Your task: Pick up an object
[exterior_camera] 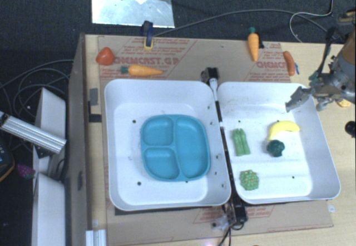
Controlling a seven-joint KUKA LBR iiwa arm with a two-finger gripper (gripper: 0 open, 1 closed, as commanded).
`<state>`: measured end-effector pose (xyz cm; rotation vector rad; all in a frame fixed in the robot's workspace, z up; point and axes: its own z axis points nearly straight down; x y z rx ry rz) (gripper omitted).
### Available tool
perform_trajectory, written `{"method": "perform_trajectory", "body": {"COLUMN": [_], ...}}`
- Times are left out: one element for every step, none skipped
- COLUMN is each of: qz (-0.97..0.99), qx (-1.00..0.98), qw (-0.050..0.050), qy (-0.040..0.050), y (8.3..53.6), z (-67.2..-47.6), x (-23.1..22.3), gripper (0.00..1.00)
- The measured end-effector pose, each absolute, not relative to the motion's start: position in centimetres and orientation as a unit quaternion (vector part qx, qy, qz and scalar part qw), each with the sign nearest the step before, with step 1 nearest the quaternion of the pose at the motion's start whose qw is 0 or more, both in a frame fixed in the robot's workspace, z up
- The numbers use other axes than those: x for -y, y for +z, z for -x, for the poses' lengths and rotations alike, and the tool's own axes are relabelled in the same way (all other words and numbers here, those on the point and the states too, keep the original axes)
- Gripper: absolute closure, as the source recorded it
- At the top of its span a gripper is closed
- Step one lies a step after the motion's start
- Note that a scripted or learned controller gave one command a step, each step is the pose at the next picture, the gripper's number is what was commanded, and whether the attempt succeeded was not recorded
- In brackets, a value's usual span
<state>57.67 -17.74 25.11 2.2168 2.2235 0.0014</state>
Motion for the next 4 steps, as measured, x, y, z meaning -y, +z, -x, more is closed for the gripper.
{"method": "perform_trajectory", "body": {"qz": [-0.707, -0.706, -0.706, -0.706], "qx": [-0.707, -0.708, -0.708, -0.708], "qw": [-0.002, -0.001, 0.002, 0.001], "qy": [-0.0013, 0.0004, 0.0018, 0.0011], "y": [10.5, 8.4, 9.5, 17.7], "z": [-55.7, -50.3, -50.5, -48.8], "x": [20.6, 14.8, 14.9, 12.5], "gripper": [0.0, 0.0, 1.0, 1.0]}}
